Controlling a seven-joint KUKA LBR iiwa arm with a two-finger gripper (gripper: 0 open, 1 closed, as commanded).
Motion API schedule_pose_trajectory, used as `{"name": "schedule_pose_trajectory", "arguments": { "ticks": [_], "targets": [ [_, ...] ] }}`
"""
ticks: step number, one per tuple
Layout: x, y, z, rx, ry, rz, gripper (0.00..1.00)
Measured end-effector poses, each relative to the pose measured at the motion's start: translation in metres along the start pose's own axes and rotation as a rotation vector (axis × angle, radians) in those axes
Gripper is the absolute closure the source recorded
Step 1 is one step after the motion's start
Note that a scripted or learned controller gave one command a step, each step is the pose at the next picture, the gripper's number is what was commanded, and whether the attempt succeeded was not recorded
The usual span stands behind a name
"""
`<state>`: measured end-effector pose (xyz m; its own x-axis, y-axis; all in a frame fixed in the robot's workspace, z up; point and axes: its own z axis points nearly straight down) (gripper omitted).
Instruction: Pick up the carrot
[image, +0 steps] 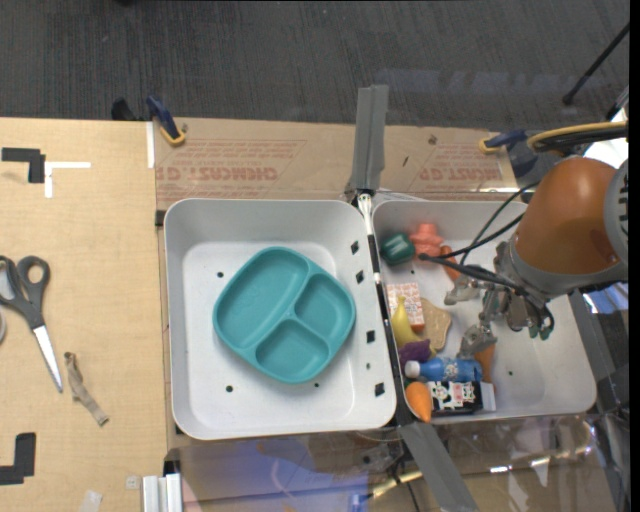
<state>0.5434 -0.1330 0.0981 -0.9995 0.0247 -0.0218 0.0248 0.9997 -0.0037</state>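
Carrot (418, 400) lies in the right bin (560, 390), at its front-left corner, tip against the bin's front wall. Touching the carrot's right: a black-and-white carton (460, 396). Just behind the carrot: a blue bottle (440, 369), then a purple piece (415, 352), a yellow piece (402, 322) and a pink-white packet (405, 296), all along the bin's left wall. Further back from the carrot: a green item (397, 249) and an orange-pink toy (428, 238) near the far wall. Gripper (484, 345) hangs over the bin's middle, right of and behind the carrot, apart from it; cannot tell if the jaws are released or clenched, w/ a small orange bit at their tip, unclear what. Arm's orange band (565, 225) sits above. Left of the carrot, the left bin (190, 300) holds a teal divided plate (285, 315). Far left on the counter (80, 300): scissors (30, 310).
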Motion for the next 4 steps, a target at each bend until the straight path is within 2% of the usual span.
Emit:
{"name": "schedule_pose_trajectory", "arguments": {
  "ticks": [1,2,3,4],
  "targets": [
    [0.013,0.010,0.004,0.000,0.014,0.310,0.00],
    [-0.011,0.034,0.007,0.005,0.021,0.707,0.00],
    [-0.011,0.034,0.007,0.005,0.021,0.707,0.00],
    [0.014,-0.002,0.007,0.011,0.023,1.160,0.00]
  ]
}}
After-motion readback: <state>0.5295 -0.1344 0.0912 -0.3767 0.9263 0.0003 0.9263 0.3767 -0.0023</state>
